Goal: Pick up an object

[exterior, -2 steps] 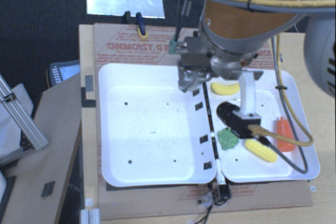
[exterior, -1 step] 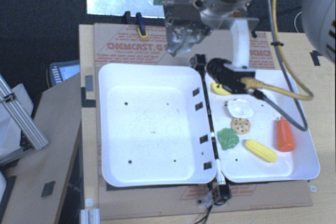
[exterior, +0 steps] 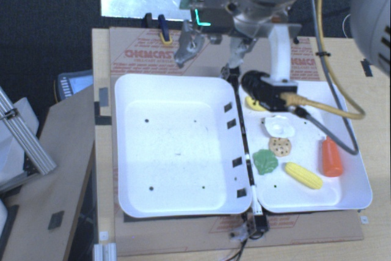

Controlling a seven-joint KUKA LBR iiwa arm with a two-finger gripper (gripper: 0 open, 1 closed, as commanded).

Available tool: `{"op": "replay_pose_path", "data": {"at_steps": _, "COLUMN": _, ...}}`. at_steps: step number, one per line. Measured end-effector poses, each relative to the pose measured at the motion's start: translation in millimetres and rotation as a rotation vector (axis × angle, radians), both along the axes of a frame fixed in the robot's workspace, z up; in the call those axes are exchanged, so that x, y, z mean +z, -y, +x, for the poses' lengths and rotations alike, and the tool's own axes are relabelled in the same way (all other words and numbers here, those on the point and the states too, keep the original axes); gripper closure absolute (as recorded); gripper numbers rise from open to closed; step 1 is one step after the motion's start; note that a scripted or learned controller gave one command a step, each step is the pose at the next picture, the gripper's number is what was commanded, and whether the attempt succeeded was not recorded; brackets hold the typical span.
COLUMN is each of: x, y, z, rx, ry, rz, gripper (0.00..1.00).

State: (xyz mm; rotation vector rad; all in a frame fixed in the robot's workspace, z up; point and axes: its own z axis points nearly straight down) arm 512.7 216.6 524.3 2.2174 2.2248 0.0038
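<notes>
The arm's gripper (exterior: 211, 52) hangs above the far edge of the bench with its fingers apart and nothing between them, while the toys lie in the right bin (exterior: 351, 192) nearer the camera: a cookie (exterior: 280, 146), green broccoli (exterior: 265, 161), corn cob (exterior: 303, 175) and orange bottle (exterior: 331, 158).

Five small toy foods lie in the right bin (exterior: 351, 192). A green leafy piece (exterior: 265, 161) sits near the divider, low in the bin. Just above and right of it lies a round tan cookie (exterior: 280, 146) with dark specks, and above that a white piece (exterior: 278, 128) — possibly a fried egg, too pale to tell. A yellow corn cob (exterior: 303, 175) lies slantwise right of the green piece. An orange carrot-like piece (exterior: 331, 158) stands further right — apart from the others.
</notes>
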Motion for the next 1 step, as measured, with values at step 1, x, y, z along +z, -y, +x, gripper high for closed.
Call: {"op": "replay_pose_path", "data": {"at_steps": 1, "x": 11.6, "y": 133.1, "z": 0.2, "rx": -0.011, "ry": 0.002, "rz": -0.002, "gripper": 0.0}}
